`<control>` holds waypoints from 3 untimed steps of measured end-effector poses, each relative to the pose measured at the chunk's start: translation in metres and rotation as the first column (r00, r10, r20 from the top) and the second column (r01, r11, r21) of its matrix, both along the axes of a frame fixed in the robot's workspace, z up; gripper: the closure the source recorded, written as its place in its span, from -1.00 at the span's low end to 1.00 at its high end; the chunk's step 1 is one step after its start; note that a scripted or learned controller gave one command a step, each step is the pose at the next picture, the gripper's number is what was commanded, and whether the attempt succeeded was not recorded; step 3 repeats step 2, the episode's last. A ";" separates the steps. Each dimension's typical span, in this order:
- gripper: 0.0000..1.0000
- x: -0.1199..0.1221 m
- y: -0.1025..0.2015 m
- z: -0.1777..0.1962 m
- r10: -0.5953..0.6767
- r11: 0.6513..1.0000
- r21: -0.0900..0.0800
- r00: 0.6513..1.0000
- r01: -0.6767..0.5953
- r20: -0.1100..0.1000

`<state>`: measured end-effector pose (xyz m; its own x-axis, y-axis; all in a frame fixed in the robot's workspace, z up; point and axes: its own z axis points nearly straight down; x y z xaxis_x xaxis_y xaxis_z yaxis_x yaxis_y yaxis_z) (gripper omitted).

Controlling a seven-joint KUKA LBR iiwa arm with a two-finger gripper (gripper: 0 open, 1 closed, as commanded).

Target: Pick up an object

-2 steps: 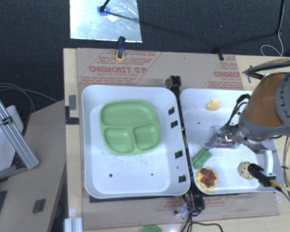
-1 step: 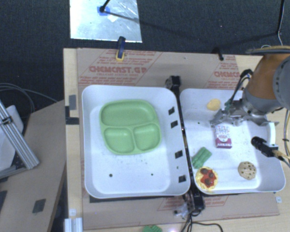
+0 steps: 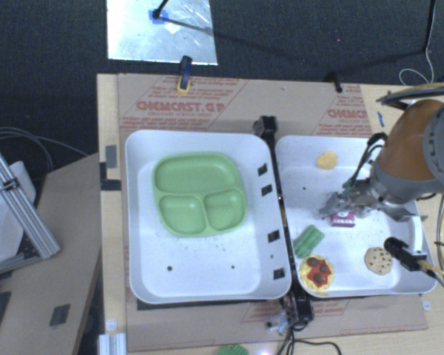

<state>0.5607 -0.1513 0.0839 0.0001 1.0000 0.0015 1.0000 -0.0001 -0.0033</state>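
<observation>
My gripper [image 3: 340, 208] is low in the middle of the right bin [image 3: 303, 187], on the arm that reaches in from the right. A small red and white object [image 3: 343, 220] lies right under its tip, touching or nearly touching it. Around it in the same bin are a yellow piece [image 3: 326, 160] at the back, a green ridged piece [image 3: 308, 240] at the front left, a round pizza-like toy [image 3: 317, 272] at the front edge and a cookie [image 3: 378, 260] at the front right.
The left bin [image 3: 144, 272] holds a green divided plate [image 3: 200, 194]. A black divider with clips [image 3: 274, 198] runs between the two bins. The arm's orange band [image 3: 414, 143] hangs over the right bin's right side.
</observation>
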 end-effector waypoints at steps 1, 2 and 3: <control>1.00 0.003 -0.001 0.012 0.001 1.000 -0.002 1.000 -0.001 0.007; 1.00 0.017 0.083 0.107 0.014 1.000 0.001 1.000 -0.014 0.015; 1.00 0.017 0.083 0.107 0.014 1.000 0.001 1.000 -0.014 0.015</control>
